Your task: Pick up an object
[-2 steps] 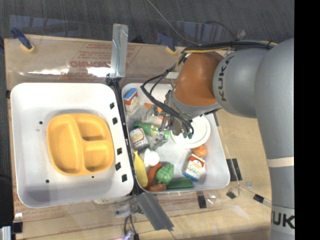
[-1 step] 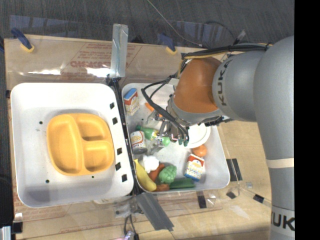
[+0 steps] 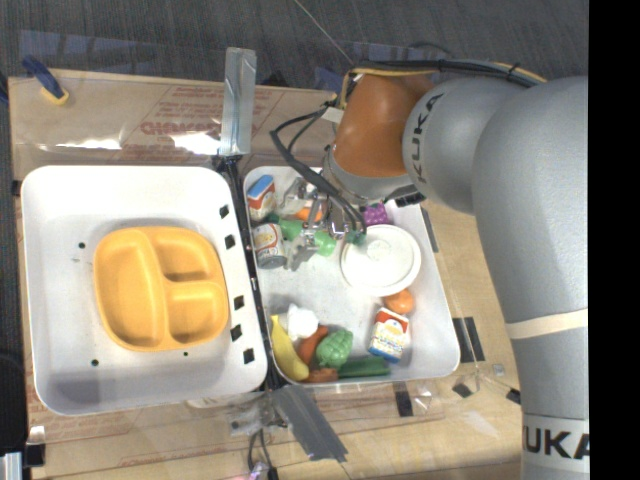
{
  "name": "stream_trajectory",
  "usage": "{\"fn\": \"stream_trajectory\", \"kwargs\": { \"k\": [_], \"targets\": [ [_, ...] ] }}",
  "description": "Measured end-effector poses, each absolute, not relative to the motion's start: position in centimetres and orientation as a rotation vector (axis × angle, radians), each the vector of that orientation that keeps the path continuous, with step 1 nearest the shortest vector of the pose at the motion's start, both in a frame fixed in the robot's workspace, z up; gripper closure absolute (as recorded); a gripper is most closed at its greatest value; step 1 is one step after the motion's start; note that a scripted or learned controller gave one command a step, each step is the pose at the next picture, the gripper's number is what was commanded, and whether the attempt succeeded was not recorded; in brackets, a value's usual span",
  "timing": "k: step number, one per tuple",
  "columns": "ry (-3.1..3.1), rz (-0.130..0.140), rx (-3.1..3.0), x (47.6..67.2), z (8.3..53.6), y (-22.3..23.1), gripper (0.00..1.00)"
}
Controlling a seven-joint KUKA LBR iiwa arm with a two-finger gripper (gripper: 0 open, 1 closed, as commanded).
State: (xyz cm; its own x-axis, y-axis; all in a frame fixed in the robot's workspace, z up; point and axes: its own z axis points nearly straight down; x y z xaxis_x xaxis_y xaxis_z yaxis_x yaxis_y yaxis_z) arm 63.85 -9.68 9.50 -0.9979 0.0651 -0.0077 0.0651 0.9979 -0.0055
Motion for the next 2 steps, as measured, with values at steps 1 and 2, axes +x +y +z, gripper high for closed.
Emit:
{"fn": "stream_trajectory", "kwargs": {
  "k": [1,2],
  "targets": [
    [3.124,-0.002,-0.305,60.4,14.8,-13.0,0.00],
    [3.128,0.002,-0.301,64.2,9.5,-13.8,0.00]
  ]
}}
